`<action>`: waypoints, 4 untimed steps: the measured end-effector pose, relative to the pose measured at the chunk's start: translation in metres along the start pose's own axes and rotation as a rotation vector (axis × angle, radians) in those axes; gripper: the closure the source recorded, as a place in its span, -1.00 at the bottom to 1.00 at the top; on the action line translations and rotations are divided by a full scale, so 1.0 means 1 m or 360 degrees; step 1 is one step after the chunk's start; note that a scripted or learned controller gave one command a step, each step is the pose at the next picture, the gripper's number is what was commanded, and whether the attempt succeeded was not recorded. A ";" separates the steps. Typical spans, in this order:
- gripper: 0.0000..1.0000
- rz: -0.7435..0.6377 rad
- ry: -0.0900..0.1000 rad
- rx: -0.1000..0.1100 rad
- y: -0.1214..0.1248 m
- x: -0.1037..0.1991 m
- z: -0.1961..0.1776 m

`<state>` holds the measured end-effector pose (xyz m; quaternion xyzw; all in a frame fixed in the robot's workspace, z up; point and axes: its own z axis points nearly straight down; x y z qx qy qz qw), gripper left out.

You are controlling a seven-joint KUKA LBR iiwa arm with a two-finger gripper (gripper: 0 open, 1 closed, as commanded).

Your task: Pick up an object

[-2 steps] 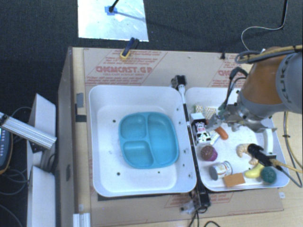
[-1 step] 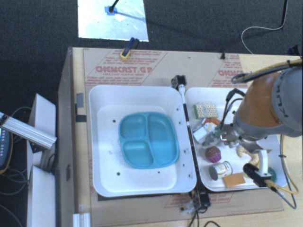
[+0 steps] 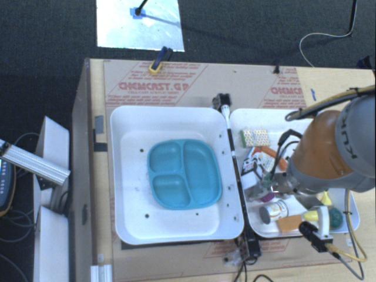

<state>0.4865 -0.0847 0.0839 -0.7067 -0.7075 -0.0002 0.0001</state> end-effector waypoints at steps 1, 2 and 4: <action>-1.00 -0.0001 -0.0003 -0.0004 0.095 -0.070 -0.008; -1.00 -0.0004 -0.0001 -0.0003 0.149 -0.082 -0.001; -1.00 -0.0005 0.0002 0.0018 0.180 -0.076 0.000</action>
